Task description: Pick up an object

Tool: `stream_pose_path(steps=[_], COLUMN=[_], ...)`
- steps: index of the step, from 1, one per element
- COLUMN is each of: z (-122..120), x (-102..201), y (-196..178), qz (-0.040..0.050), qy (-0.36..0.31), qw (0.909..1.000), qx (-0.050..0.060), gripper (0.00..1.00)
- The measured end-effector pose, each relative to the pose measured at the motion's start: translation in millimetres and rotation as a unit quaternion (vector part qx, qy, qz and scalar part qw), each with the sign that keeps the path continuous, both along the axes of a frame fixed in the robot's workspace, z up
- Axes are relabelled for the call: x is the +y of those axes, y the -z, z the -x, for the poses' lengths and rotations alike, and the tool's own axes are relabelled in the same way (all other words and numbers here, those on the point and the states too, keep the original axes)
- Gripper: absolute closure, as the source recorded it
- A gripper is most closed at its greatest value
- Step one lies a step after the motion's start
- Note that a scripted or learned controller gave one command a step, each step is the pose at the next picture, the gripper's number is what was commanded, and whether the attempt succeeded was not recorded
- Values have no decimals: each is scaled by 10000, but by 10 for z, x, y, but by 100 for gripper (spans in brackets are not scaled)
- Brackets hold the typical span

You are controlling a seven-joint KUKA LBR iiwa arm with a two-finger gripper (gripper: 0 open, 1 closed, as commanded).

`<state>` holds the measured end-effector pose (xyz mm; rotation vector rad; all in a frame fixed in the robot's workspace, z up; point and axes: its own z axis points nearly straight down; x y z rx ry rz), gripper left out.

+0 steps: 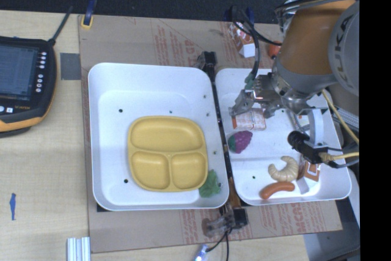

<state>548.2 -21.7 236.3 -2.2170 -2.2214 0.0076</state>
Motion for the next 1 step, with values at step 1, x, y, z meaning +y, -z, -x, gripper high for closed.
stream_pose_path(steps=[1], z=[24], x=[-152], y=[137], qz=[2], qy=[-11], qw=[10000], qx=[2], gripper=[100])
